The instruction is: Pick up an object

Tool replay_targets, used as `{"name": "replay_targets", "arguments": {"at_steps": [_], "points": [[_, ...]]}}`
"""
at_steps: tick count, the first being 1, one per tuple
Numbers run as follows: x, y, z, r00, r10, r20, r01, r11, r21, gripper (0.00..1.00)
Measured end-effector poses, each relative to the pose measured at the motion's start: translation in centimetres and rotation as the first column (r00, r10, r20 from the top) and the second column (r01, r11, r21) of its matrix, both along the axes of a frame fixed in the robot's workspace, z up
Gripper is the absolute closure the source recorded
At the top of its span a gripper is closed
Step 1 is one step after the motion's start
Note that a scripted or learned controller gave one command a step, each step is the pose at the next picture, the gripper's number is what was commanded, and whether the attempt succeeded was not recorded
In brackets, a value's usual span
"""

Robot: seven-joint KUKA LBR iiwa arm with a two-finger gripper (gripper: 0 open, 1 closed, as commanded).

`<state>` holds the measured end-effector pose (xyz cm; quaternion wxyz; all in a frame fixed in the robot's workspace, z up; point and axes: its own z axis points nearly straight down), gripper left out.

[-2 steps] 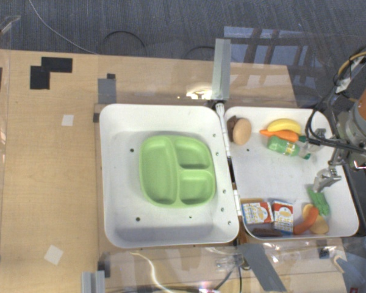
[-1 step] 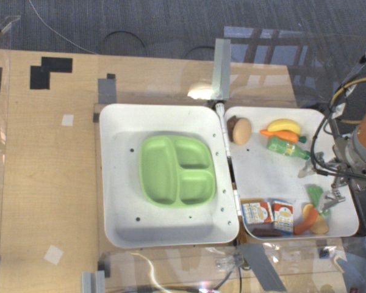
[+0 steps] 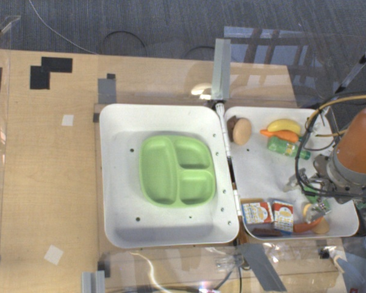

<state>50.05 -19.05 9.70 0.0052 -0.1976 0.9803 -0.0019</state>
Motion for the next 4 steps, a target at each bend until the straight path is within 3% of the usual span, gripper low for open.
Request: {"name": "replay_targets", "arguments": {"at_steps": [1, 2, 3, 4], "points": [[0.0, 0.1, -0.5, 0.962, 0.274, 0.007, -0.274, 0.962, -0.007, 0.0], [6.1, 8.3, -0.6, 0.983, 0.186, 0.011, -0.186, 0.983, 0.0, 0.0], [9.2, 4.3, -0.7, 0.923, 0.384, 0.005, -0.384, 0.923, -0.007, 0.0], [15.0, 3.2, -0.8, 0.966, 0.258, 0.003, -0.258, 0.966, -0.002, 0.0]]}}
